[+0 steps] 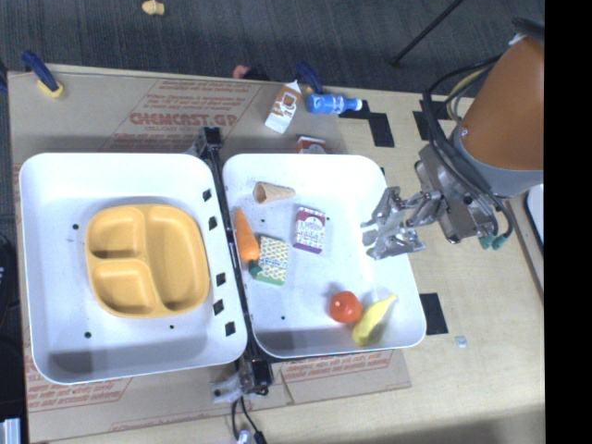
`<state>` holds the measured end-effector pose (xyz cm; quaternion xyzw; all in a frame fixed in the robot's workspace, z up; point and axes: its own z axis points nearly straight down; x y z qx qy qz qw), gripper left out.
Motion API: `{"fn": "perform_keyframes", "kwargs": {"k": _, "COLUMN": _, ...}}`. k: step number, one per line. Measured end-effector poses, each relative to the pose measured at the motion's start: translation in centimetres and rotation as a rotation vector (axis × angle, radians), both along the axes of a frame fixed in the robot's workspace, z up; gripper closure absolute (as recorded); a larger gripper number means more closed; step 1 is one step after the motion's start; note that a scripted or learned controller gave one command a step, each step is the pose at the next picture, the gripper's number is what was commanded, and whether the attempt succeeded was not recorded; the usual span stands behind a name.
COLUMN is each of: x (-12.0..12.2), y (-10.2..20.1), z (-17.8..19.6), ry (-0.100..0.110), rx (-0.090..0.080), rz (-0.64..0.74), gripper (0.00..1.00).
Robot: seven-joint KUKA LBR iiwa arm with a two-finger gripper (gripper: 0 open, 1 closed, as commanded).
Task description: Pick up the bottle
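The bottle is small and blue with a pale cap end. It lies on its side on the bench behind the right bin, outside both bins. My gripper hovers over the right rim of the right bin, well in front of the bottle and a little to its right. Its fingers point left and stand open with nothing between them.
The right bin holds a cone, a purple carton, a carrot, a patterned packet, a tomato and a banana. A yellow divided plate sits in the left bin. A small milk carton lies left of the bottle.
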<state>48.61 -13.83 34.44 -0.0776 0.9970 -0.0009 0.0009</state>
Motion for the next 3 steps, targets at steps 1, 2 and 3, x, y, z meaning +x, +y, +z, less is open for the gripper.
{"fn": "perform_keyframes", "kwargs": {"k": 1, "x": 0.0, "y": -6.3, "z": -7.5, "ry": 0.004, "rx": 0.001, "rz": -0.041, "gripper": 1.0}}
{"fn": "perform_keyframes", "kwargs": {"k": 2, "x": -0.3, "y": -7.3, "z": -13.3, "ry": 0.003, "rx": 0.002, "rz": -0.139, "gripper": 1.0}}
{"fn": "perform_keyframes", "kwargs": {"k": 3, "x": -0.5, "y": -7.3, "z": -12.9, "ry": 0.001, "rx": 0.001, "rz": -0.341, "gripper": 1.0}}
